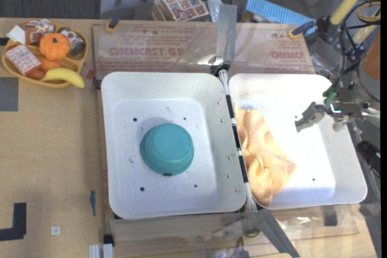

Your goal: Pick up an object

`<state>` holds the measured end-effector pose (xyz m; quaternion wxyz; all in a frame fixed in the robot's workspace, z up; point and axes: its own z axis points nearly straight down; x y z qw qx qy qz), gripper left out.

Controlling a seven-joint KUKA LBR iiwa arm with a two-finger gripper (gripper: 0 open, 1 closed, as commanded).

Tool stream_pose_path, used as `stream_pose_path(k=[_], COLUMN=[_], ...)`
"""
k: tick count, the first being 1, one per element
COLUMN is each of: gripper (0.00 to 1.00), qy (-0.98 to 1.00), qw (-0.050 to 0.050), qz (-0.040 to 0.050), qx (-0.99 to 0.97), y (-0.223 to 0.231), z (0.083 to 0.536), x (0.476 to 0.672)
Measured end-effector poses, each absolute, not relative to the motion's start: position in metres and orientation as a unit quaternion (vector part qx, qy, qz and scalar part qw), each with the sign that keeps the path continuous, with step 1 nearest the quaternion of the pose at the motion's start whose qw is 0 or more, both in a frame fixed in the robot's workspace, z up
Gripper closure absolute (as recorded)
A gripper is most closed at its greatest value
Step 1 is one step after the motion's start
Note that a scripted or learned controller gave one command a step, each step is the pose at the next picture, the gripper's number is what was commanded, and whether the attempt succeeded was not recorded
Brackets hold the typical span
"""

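While the gripper [309,118] hangs over the right bin [338,184], jaws' state unclear, an orange cloth [263,154] is stretched lengthwise along its left wall.

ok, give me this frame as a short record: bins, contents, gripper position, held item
left bin: teal bowl, upside down, near the middle of the floor
right bin: orange-yellow cloth, crumpled along the left wall
gripper: over the right bin, right of the cloth, apart from it
held item: nothing seen between the fingers
off bench, upper left: yellow dish with toy food, including a banana and a small pumpkin
task state: no object picked up yet
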<state>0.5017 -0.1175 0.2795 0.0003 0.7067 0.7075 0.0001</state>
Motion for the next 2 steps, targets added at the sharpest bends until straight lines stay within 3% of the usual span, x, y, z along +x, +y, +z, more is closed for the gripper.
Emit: stream_pose_path(k=[1,2], gripper=[0.00,0.00], qy=[0.693,0.691], qw=[0.001,0.000], qz=[0.0004,0.0000], qx=[0.721,0.723], y=[-0.092,-0.069], z=[0.351,0.270], x=[0.492,0.479])
